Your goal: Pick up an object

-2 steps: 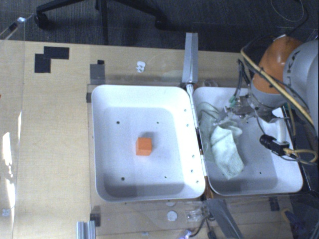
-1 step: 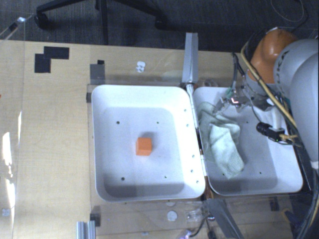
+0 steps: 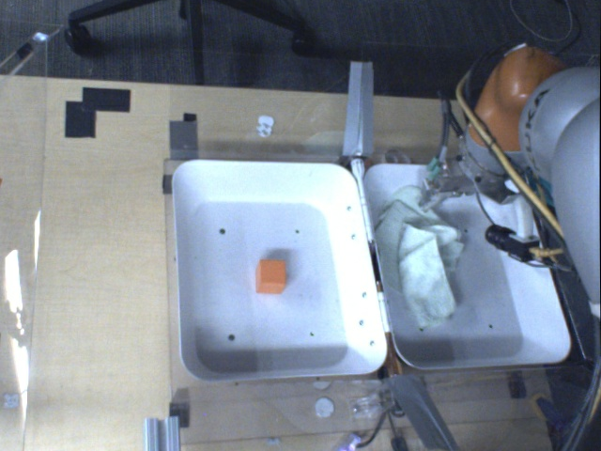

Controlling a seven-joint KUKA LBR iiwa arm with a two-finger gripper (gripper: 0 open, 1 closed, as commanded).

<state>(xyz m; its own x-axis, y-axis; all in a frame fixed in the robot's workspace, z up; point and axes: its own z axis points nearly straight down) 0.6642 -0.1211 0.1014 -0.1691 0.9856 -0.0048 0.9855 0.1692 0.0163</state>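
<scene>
A small orange cube [image 3: 271, 276] lies near the middle of the left bin [image 3: 202, 346]. A crumpled white cloth [image 3: 423, 256] stretches from the upper left of the right bin [image 3: 526, 341] down toward its middle. My gripper [image 3: 439, 188] is low over the far end of the right bin, right at the cloth's upper edge. The wrist and cables hide where it meets the cloth, so I cannot tell whether it touches or holds it.
The grey arm with its orange band [image 3: 516, 87] fills the upper right and overhangs the right bin's far corner. A metal divider post [image 3: 357, 111] stands behind the seam between the bins. Black markers [image 3: 94, 109] lie on the wooden bench to the left.
</scene>
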